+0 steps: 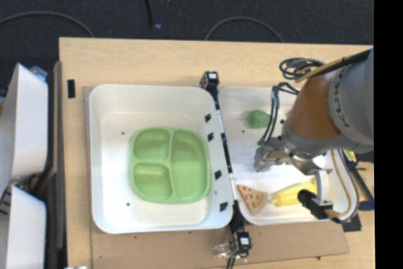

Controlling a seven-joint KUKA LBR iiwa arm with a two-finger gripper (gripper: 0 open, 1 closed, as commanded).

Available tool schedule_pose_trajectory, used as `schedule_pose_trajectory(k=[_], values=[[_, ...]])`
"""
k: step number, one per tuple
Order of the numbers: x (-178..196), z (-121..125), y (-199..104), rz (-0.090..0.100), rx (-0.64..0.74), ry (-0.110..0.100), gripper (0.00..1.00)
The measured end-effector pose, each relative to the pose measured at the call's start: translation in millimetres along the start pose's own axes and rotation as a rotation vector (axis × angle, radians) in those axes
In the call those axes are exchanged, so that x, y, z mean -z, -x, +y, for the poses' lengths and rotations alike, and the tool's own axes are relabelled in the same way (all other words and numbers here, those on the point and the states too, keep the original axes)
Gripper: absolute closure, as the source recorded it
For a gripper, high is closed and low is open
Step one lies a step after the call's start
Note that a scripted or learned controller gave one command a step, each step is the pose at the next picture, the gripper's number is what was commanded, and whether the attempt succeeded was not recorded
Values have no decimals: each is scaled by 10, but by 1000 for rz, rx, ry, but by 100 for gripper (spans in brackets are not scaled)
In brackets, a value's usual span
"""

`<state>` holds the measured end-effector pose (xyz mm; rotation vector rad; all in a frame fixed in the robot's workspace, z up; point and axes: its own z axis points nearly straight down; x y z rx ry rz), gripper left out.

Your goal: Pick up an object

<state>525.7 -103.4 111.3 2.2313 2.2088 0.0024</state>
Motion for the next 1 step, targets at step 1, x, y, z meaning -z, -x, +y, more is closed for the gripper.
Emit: schedule_pose_trajectory(k=[1], values=[[607,-20,-53,-1,13,5,100]])
